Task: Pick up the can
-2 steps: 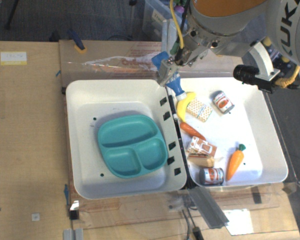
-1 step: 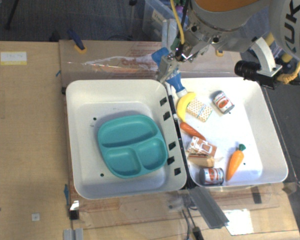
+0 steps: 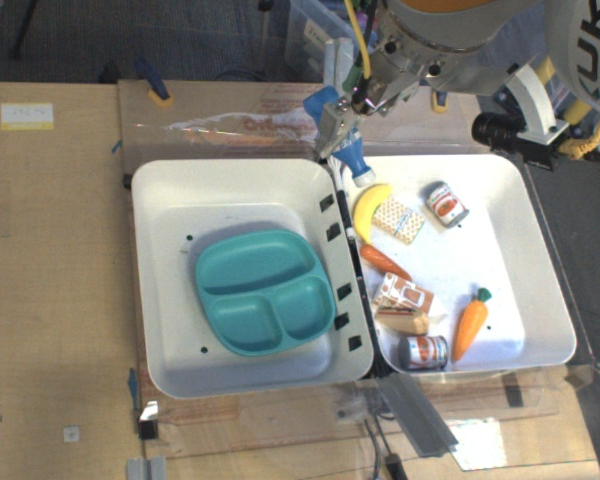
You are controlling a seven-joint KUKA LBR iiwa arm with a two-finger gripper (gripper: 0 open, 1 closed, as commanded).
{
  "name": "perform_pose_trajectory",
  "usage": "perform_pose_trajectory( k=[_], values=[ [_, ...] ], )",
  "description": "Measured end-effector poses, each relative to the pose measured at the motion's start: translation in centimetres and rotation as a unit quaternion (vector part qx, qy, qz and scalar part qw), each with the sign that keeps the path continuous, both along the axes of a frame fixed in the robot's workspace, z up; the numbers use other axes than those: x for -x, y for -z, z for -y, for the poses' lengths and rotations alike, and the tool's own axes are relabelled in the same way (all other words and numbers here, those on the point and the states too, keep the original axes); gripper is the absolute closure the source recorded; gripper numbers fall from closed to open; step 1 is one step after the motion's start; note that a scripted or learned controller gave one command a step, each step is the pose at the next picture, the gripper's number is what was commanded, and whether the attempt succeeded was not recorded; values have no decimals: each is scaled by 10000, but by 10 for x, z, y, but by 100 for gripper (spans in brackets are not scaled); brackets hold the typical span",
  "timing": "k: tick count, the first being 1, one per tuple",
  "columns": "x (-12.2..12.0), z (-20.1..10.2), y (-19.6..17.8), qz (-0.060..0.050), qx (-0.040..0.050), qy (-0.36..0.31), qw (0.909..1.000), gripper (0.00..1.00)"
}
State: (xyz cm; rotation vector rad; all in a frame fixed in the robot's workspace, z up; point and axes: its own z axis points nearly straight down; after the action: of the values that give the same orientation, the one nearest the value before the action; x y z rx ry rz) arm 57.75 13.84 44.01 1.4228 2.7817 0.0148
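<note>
Tan bench (image 3: pixel 50 268) bears two white bins (image 3: pixel 160 198); the can (image 3: pixel 423 351) lies in the right one, jaws' state unclear.

Two bins (image 3: pixel 155 268) (image 3: pixel 540 268); one teal plate (image 3: pixel 265 290); two cans (image 3: pixel 424 351) (image 3: pixel 445 204); two carrots (image 3: pixel 469 324) (image 3: pixel 385 261); one banana (image 3: pixel 364 208).

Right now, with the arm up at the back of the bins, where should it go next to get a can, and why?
Probably move toward the near edge of the right bin and over the can lying there. The gripper hangs at the far edge by the divider, nowhere near it. A second can lies closer, by the cracker box, and could serve too.
</note>
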Motion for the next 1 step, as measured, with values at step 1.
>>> perform_pose_trajectory(
  k=[1],
  values=[
    [-1,-2,-12,36,-1,-16,10000,100]
  ],
)
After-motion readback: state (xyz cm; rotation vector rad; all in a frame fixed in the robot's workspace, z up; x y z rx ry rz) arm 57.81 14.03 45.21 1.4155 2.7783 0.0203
